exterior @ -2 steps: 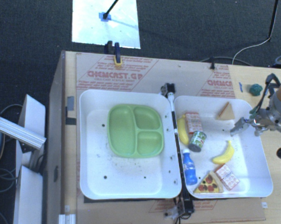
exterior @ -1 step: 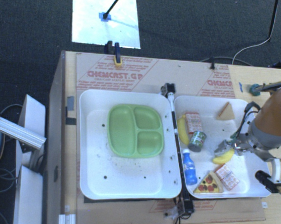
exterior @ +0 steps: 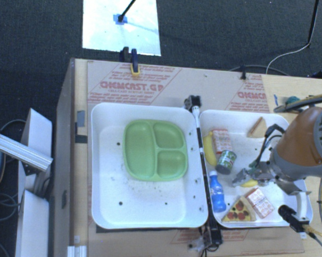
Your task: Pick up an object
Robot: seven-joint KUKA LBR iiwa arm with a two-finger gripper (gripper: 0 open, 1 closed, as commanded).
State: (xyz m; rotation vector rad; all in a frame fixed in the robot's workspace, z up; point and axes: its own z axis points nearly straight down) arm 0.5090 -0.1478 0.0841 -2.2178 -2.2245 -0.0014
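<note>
Overhead, a robot arm's end effector (exterior: 248, 176) hangs low in the right bin (exterior: 241, 118), over a small yellow object (exterior: 249, 183); whether it is open or closed cannot be told.
Around it lie a round tin can (exterior: 226, 161), a curved banana (exterior: 208, 148), a blue bottle (exterior: 217, 193), a flat pizza slice (exterior: 239, 211) and two printed cartons. The left bin (exterior: 103, 165) holds a green divided plate (exterior: 155, 150) of smooth plastic.
</note>
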